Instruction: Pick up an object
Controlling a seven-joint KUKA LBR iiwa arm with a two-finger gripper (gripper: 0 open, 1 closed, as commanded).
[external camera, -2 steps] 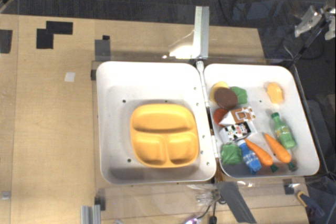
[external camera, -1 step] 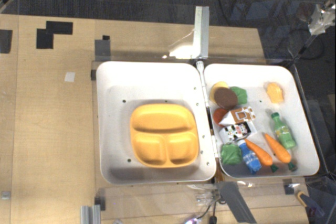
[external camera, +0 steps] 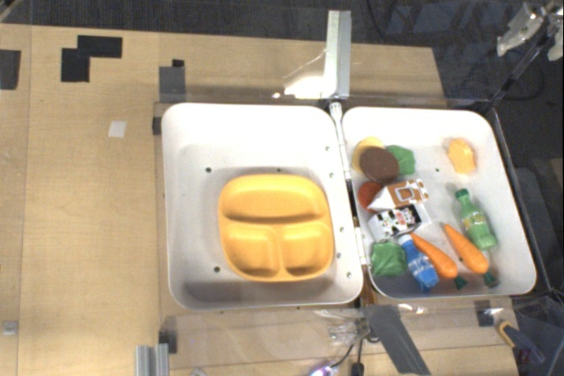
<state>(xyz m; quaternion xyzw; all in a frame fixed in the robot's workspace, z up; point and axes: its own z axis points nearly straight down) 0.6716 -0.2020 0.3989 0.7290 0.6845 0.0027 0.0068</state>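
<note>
The right bin [external camera: 507, 180] holds several small objects. A brown oval piece [external camera: 379, 161] lies at the back left, between a yellow piece [external camera: 368, 144] and a green piece [external camera: 403, 158]. An orange-yellow piece [external camera: 461, 155] sits alone at the back right. A white printed box [external camera: 397, 207] lies in the middle, partly over a red piece [external camera: 367, 192]. A green bottle [external camera: 475, 221] lies on the right. Two orange carrots [external camera: 434, 256] [external camera: 466, 249], a blue bottle [external camera: 420, 265] and a green leafy piece [external camera: 386, 258] crowd the front.
The left bin [external camera: 189, 189] holds a yellow divided tray [external camera: 276, 223] at its middle. A metal post [external camera: 338, 53] stands behind the wall between the bins. A pale metal piece with cables [external camera: 527, 26] sits at the far top right, off the bench.
</note>
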